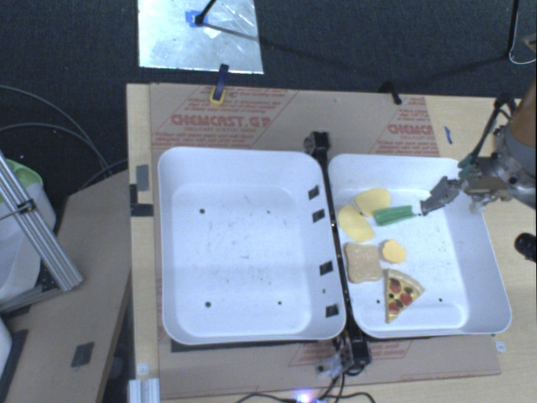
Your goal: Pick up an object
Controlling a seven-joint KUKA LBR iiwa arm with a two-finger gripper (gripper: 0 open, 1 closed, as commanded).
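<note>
The right bin [470, 263] holds several toy foods. A green stick-shaped piece [393, 216] lies near its middle, between two yellow oval pieces [372, 200] [356, 223] and a small yellow round [393, 251]. A bread slice [363, 262] and a pizza slice [401, 293] lie nearer the front. My gripper [431, 203] reaches in from the right, low over the bin, and its tip meets the right end of the green piece. I cannot make out whether that piece is gripped.
The left bin [243, 250] sits beside the right one, with a row of black clips [325, 242] along the shared wall. Both rest on cardboard [252, 112]. A foil sheet [200, 23] lies at the back and a metal frame [38, 229] stands at the far left.
</note>
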